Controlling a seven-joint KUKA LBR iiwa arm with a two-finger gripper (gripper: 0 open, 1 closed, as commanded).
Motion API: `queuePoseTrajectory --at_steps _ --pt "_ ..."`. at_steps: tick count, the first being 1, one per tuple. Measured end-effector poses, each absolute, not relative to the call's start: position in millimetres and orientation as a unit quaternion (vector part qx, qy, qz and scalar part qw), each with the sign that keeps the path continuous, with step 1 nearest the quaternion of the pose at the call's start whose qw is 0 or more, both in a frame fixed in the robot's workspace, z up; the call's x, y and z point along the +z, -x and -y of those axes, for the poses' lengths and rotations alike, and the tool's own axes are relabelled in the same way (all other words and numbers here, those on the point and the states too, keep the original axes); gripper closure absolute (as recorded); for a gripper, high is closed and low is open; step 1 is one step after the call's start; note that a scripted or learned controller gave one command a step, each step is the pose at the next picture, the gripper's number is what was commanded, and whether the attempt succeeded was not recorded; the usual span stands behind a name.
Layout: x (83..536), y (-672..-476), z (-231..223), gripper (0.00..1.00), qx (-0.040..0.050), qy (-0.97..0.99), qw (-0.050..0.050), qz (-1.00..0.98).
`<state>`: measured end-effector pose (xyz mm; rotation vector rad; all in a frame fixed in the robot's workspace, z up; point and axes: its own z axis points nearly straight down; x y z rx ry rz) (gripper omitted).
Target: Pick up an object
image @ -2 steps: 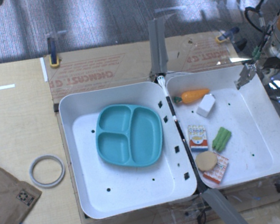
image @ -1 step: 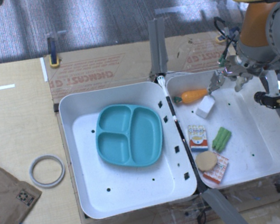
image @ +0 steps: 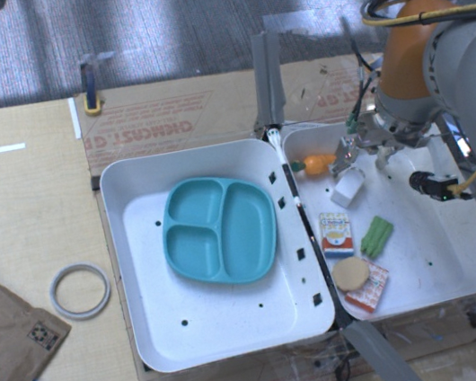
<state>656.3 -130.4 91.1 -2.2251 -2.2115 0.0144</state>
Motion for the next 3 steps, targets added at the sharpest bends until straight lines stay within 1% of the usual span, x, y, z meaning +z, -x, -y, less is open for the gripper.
queuePoseTrajectory --at_steps 1,2,3 --pt "96.7 -598.4 135.8 0.0 0.0003 0.632 0.001 0.775" --pt "91.4 -524.0 130.0 0.0 0.0002 0.569 0.001 0.822" --pt "100.8 -524.9 131.2 1.0 -0.0004 0.571 -0.001 0.821"
